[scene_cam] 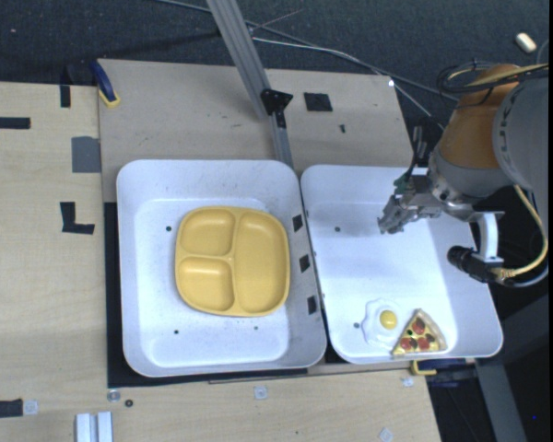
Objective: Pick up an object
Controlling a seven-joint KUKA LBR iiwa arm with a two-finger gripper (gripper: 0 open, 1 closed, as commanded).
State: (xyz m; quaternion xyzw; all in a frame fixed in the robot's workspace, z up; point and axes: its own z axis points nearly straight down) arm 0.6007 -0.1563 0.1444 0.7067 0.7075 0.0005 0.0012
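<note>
A toy fried egg (382, 321) and a toy pizza slice (419, 333) lie side by side at the near edge of the right bin (350, 247). A yellow divided plate (232, 260) rests in the middle of the left bin (147, 247). My gripper (392, 221) hangs over the far part of the right bin, well away from the egg and pizza, pointing down and left. Nothing shows between its fingers.
A slanted metal pole (249, 53) rises from behind the bins, near the gap between them. Cables (479, 265) loop off the arm at the right bin's right edge. The wooden bench (37, 247) lies to the left.
</note>
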